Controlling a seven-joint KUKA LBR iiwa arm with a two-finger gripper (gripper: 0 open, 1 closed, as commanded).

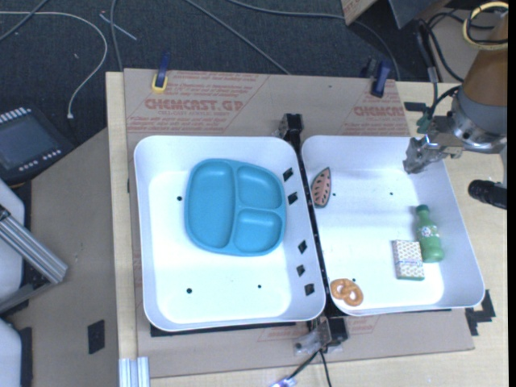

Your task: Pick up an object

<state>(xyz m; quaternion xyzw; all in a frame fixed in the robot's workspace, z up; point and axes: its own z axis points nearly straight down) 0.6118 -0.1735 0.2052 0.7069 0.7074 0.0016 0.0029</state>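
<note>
We see a sky-blue divided plate (235,207) in the left white bin (161,289). In the right white bin (371,156): a green bottle (428,234), a cream checkered packet (408,260), an orange-brown pretzel (347,292), and a pinkish-brown speckled slice (322,186).

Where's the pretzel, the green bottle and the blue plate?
pretzel (347,292): camera view, on its twisted middle.
green bottle (428,234): camera view, on its body.
blue plate (235,206): camera view, on its divider ridge.
</note>
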